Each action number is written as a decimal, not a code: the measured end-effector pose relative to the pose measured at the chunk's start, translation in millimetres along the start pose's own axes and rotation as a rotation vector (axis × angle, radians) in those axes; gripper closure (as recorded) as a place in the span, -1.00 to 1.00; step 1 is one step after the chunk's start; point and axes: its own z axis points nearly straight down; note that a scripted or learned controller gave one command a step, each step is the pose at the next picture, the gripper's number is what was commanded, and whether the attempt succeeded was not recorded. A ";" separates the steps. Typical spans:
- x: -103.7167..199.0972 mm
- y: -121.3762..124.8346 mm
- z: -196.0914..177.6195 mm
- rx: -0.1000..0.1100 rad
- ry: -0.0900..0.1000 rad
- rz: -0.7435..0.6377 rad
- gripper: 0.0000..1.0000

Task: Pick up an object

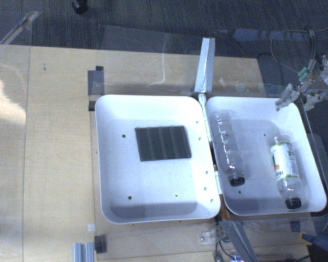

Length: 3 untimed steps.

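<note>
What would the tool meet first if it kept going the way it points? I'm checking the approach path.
Probably the back right rim of the right-hand shallow white bin, since the tool hangs over that corner pointing down and leftward. Height is unclear from this view.

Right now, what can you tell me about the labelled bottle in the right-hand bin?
The labelled bottle looks like clear plastic, with a white label bearing green and orange marks around its middle and a dark cap at the near end. It lies on its side along the right bin's floor, near the right wall, apart from the clear bottle.
</note>
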 end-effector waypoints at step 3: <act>-9.3 -30.7 37.6 -0.004 -0.002 -0.477 -1.00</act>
